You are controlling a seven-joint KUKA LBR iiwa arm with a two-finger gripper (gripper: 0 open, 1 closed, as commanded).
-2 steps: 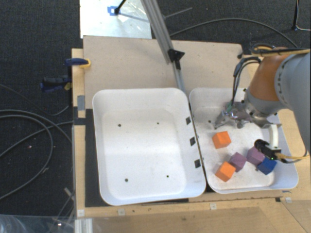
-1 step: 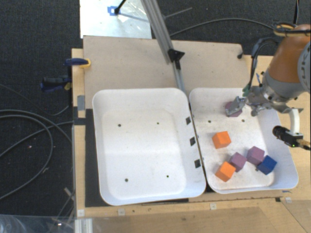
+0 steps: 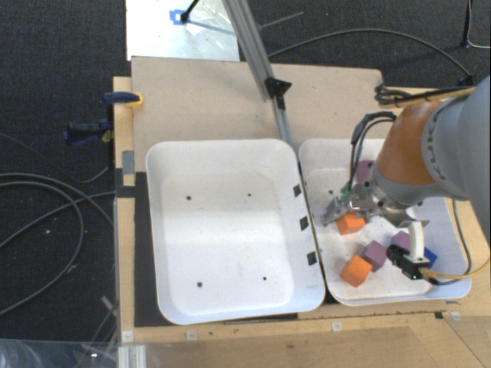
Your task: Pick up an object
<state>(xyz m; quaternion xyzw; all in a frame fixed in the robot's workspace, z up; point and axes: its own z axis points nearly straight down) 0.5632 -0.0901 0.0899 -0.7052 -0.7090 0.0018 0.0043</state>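
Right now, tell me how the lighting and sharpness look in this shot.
Camera view: even, soft light; the left bin is bright white with only faint shading at its walls; the arm is slightly blurred and shades the right bin around the orange block; the pale floor patch at top shows glare.

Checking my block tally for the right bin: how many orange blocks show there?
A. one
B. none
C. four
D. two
D: one orange block lies by the tool, another orange block nearer the right bin's front edge.
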